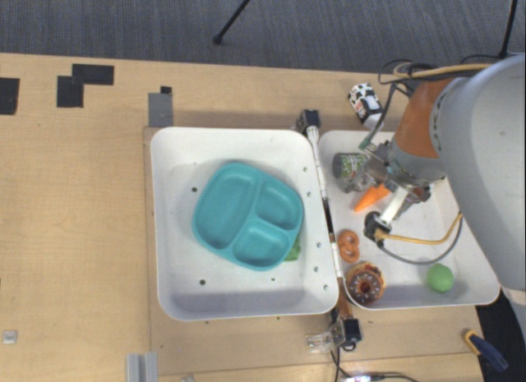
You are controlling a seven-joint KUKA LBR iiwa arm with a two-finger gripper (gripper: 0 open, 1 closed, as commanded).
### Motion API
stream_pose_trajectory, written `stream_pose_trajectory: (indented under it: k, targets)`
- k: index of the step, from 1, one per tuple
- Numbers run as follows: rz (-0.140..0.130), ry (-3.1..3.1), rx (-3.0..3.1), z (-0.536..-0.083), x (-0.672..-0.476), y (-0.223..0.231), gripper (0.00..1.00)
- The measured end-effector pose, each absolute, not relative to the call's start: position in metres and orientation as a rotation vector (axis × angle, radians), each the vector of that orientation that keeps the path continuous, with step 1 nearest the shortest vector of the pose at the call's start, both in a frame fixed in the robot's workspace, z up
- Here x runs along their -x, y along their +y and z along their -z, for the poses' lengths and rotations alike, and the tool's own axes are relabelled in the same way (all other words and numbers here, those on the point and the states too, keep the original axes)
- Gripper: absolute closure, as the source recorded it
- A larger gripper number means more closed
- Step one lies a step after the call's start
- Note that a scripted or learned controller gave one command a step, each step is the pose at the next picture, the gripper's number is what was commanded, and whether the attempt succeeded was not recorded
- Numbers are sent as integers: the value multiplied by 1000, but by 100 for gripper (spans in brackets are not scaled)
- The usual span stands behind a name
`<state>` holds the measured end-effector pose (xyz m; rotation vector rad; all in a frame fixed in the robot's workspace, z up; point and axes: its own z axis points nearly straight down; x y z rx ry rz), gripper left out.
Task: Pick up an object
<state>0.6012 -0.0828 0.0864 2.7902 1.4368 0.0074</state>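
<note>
Grey and orange-banded, the arm (485, 126) is reaching over the right bin (472, 290), its gripper (370, 177) hanging low near the bin's far left corner, just by a small tin can (349, 167) and an orange carrot (370, 199); whether it is grasping either, I cannot tell. In the left bin (177, 290) a teal divided plate (249, 214) is lying mid-floor. Along the right bin's near edge a chocolate doughnut (365, 283), a pretzel (348, 246) and a green ball (440, 278) are sitting apart.

Grey arm (485, 134) — orange band (413, 121)
</note>
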Motion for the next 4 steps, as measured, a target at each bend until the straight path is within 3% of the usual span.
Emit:
stream_pose_trajectory:
  k: [1,2,3,4]
  targets:
    - [-7,1292,-2860,-88,-550,-87,0]
    - [-7,1302,-2859,-186,-605,-25,0]
    - [5,1100,-2944,-120,-623,-86,0]
    - [1,927,-3002,-86,-611,-86,0]
